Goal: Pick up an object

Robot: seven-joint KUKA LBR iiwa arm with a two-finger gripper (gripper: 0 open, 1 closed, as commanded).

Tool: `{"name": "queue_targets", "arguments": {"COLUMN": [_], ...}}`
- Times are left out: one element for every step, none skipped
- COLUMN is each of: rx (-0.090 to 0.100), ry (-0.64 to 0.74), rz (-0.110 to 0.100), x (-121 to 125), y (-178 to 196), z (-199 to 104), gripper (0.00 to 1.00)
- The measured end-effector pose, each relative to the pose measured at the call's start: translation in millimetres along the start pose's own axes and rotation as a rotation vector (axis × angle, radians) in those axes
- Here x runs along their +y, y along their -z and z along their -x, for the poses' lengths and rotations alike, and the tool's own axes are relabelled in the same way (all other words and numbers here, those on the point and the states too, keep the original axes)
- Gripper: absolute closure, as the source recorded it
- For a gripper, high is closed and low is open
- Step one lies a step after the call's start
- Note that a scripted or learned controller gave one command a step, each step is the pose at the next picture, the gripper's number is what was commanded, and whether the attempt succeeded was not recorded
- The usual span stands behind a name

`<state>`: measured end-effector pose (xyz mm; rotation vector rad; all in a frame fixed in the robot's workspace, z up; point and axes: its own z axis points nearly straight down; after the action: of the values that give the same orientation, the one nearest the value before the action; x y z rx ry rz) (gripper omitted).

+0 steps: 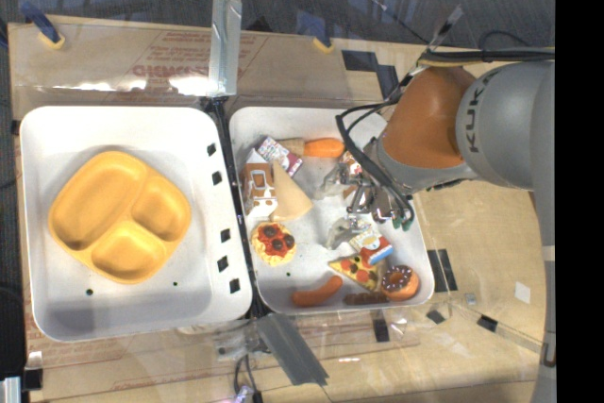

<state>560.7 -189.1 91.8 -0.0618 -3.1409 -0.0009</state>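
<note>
camera view looks down on both bins, and my arm (491, 123) comes in from the right, wrist lowered over the right bin (283, 123). my fingers (359, 208) sit among the clutter near the middle of that bin, but cables and metal parts tangle over them and i cannot tell whether they are spread or pressed together, nor whether anything sits between them.

the things i could pick all lie in this right bin: a carrot (325, 147) near the far wall, a small printed packet (278, 155), a cheese wedge (289, 195), a plate of spaghetti (274, 243), a pizza slice (355, 269), a donut (398, 279) and a sausage (316, 293) along the near wall. the left bin (57, 132) carries a yellow divided tray (120, 215), well apart from me.

my worry is crowding. the pizza slice, the donut and some small pieces just below my fingers lie touching or nearly so, so i judge a close could catch two things at once, or nudge one aside and catch none. flat items like the pizza slice may give little edge to pinch. the loose cables near my wrist might also snag on a raised piece as i lift.
</note>
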Motion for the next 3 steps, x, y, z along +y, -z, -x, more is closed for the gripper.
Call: {"name": "queue_targets", "arguments": {"rx": [-0.005,-0.014,-0.01], "ry": [-0.358,-0.064,-0.051], "rz": [0.0,-0.002,-0.003], "x": [22.5,-2.1,-16.7], "y": [10.6,8.1,5.3], "z": [74.3,33.1,52.6], "gripper": [0.0,0.0,0.0]}}
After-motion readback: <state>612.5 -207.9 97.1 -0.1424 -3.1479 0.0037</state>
